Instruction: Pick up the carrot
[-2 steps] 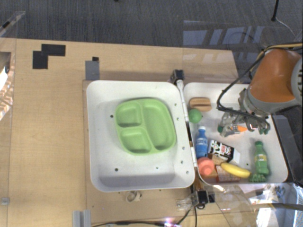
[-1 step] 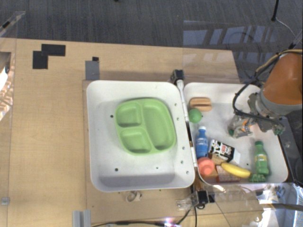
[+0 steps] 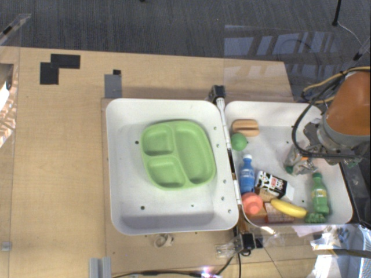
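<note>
On the left of the wooden desk (image 3: 58,172) black square markers (image 3: 57,68) are seen; beside them the left shallow white plastic bin (image 3: 124,213) is set, and a light green three-compartment plastic tray (image 3: 177,154) is laid in it. The right shallow white plastic bin (image 3: 272,114) is placed just beside the first; along its left side a tan bun-shaped toy (image 3: 245,127), a green round toy (image 3: 239,141), a blue plastic bottle (image 3: 247,175) and a salmon-orange rounded toy (image 3: 252,204) are ranged. No piece can be identified for certain as the carrot. Further right a black-and-white carton (image 3: 271,183), a yellow banana (image 3: 288,208) and a green plastic bottle (image 3: 318,194) are found. The metal pincer (image 3: 298,164) is poised over the bin floor, near the carton; whether it is released or clenched cannot be told.
</note>
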### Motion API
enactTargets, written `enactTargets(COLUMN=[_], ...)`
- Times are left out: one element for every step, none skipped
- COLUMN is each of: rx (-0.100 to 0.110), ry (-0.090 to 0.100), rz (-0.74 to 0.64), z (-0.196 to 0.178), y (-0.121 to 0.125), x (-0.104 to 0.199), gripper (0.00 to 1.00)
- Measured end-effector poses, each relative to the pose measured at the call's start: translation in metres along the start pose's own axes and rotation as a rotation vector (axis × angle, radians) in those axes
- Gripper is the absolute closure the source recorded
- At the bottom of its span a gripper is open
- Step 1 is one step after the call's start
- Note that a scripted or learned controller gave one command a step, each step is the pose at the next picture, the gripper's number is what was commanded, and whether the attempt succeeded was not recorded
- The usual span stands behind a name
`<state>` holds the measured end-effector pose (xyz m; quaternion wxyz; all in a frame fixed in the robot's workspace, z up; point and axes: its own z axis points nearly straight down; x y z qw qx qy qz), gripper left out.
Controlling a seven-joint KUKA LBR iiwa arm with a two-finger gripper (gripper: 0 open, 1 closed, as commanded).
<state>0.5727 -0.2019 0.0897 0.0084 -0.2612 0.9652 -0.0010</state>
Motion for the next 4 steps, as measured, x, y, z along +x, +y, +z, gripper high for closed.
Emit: enactTargets(rx=[0.000, -0.014, -0.001, 0.007], ry=[0.002, 0.012, 0.003, -0.007], rz=[-0.216, -0.405, -0.383, -0.380], z=[0.001, 0.004, 0.002, -0.013], y=[-0.039, -0.045, -0.040, -0.041], x=[-0.064, -0.072, -0.063, -0.067], gripper=[0.00, 0.00, 0.00, 1.00])
